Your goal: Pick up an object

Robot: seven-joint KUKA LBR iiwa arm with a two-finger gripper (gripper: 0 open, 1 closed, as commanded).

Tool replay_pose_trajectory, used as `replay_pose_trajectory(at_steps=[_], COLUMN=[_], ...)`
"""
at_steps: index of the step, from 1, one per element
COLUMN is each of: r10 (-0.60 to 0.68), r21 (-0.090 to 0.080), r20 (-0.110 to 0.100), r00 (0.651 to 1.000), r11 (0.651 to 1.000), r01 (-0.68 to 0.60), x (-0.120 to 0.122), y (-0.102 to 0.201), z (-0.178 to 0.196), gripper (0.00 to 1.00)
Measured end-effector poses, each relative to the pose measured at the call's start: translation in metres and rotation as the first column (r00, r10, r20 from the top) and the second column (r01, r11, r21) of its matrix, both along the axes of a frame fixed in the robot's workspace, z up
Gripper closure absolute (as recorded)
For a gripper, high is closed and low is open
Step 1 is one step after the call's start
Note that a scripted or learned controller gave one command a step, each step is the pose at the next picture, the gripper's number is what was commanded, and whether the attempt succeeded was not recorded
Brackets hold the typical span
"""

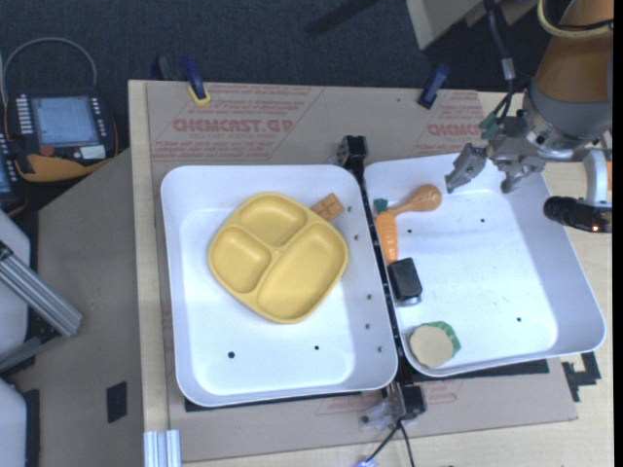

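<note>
My gripper (487, 173) hangs open over the far edge of the right bin (506, 261), its two fingers spread with nothing between them. A tan wooden spoon-like piece (417, 200) lies just left of the gripper. An orange carrot (387, 234) rests along the bin's left wall, with a small black block (405, 280) below it. A round tan and green item (433, 344) sits in the near left corner.
The left bin (195, 339) holds a yellow divided plate (278, 257) and a small brown block (327, 206) at its far edge. A black clamp (352, 150) sits between the bins. A pendant (60, 129) lies off the bench at the left.
</note>
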State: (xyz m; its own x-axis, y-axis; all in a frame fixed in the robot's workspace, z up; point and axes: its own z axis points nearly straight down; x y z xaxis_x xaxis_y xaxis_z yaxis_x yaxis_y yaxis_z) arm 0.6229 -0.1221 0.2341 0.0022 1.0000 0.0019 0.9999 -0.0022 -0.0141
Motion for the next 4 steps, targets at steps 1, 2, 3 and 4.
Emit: replay_pose_trajectory(at_steps=[1,2,3,4], r10=[0.003,0.002,0.002,0.003], r21=[-0.002,-0.001,-0.001,-0.003], r20=[0.013,0.008,0.008,0.013], r00=[1.0,1.0,1.0,1.0], r11=[1.0,1.0,1.0,1.0], r01=[-0.003,-0.002,-0.002,-0.003], x=[0.003,0.008,0.007,0.014], y=[0.0,0.0,0.001,-0.001], z=[0.008,-0.037,-0.081,-0.141], gripper=[0.0,0.0,0.0,0.0])
